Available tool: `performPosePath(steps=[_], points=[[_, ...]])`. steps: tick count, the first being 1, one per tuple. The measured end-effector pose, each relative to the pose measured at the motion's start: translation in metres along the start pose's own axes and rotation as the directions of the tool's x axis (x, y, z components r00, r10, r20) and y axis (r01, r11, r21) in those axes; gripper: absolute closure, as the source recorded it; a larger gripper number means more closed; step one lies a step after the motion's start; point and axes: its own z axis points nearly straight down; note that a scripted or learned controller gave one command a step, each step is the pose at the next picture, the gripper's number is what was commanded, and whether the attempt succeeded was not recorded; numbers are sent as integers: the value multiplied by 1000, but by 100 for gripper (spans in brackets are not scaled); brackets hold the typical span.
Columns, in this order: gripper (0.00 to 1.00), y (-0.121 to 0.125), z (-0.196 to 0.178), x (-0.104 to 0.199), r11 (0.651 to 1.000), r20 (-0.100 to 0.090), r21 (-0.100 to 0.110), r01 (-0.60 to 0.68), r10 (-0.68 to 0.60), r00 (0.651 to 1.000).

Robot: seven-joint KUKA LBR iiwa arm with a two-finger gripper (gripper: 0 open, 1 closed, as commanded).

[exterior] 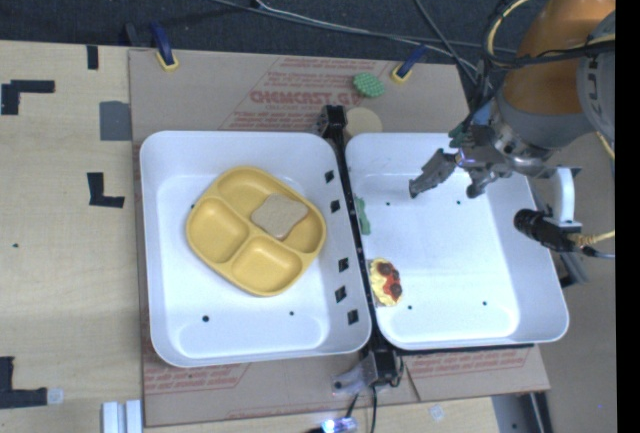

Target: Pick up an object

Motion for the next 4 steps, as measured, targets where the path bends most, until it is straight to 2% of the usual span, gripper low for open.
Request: performPosePath(steps=[1,3,4], points=[[0,2,-7,0,1000,1,-12,3,-3,1000],[0,-7,118,-4,1000,1,-6,2,-2,1000],[0,-7,149,-4,1000,2,-13,3,-3,1000]])
